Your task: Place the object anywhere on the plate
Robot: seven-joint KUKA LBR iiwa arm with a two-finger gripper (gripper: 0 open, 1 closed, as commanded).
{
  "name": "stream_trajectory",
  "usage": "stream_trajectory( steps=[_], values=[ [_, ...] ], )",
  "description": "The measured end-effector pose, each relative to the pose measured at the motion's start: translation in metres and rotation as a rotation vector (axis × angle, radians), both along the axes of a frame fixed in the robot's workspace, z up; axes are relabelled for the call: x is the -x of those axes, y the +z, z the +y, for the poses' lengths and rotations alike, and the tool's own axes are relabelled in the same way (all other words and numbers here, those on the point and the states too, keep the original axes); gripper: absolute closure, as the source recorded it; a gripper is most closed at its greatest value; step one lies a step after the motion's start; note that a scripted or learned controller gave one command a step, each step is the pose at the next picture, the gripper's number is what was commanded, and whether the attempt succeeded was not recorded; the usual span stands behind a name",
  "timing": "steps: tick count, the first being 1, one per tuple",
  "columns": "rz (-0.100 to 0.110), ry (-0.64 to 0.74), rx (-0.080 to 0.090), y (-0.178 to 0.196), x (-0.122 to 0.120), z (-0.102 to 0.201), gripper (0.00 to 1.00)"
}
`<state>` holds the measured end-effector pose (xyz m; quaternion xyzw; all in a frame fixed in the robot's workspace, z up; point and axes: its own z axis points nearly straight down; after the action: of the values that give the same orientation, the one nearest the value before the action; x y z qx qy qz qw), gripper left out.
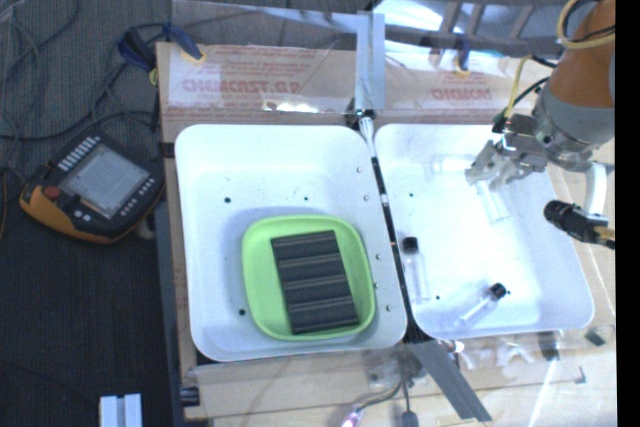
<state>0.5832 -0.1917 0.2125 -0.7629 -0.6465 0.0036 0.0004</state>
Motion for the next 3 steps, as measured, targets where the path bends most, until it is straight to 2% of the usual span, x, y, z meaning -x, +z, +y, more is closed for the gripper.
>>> stream_trajectory(
  steps=[1,2,3],
  values=[
    [0.000,0.000,0.000,0.000,0.000,0.000,0.00],
    [-0.002,-0.008,-0.002,0.087,-0.005,0.056,0.00],
    [0.000,-0.060,-0.001,0.052,-0.017,0.101,0.00]
  ],
)
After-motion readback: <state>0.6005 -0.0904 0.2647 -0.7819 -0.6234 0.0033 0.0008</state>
